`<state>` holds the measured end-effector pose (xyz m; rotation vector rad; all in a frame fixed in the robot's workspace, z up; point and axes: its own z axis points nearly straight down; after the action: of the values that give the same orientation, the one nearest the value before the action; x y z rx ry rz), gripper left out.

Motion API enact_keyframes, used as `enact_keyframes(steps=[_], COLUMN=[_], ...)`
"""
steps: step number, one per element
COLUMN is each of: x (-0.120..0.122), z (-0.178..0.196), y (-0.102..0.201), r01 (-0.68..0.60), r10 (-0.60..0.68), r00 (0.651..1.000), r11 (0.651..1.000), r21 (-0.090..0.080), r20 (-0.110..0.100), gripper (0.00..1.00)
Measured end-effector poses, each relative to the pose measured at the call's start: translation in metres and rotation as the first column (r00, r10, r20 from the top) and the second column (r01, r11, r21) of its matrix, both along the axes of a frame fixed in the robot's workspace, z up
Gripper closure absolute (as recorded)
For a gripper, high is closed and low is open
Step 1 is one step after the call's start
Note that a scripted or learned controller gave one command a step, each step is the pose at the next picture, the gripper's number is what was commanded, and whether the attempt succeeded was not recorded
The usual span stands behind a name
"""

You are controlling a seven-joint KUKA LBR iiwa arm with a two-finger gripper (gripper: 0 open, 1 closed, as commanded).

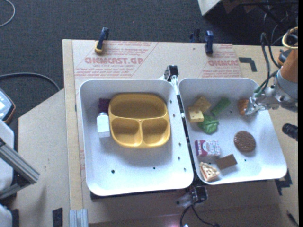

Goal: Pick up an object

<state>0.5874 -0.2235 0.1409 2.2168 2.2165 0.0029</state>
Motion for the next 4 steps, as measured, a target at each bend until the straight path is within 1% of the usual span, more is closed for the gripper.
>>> enact_keyframes(steps=[1,2,3,4], x=[-0.004,-0.003,0.003,0.021], z=[0.045,0.087,0.082,0.081], y=[0.001,0.000,0.043,0.090], r01=[0.000,-0.001,-0.004,-0.004], r10=[0.000,0.001,0.004,0.004], r00=[1.000,1.000,1.000,1.000], r11=[1.000,1.000,1.000,1.000], r21=[0.000,0.000,0.005,0.003], r20=[0.001,0.001,-0.008,-0.004], gripper=[1.00,1.00,1.00,1.00])
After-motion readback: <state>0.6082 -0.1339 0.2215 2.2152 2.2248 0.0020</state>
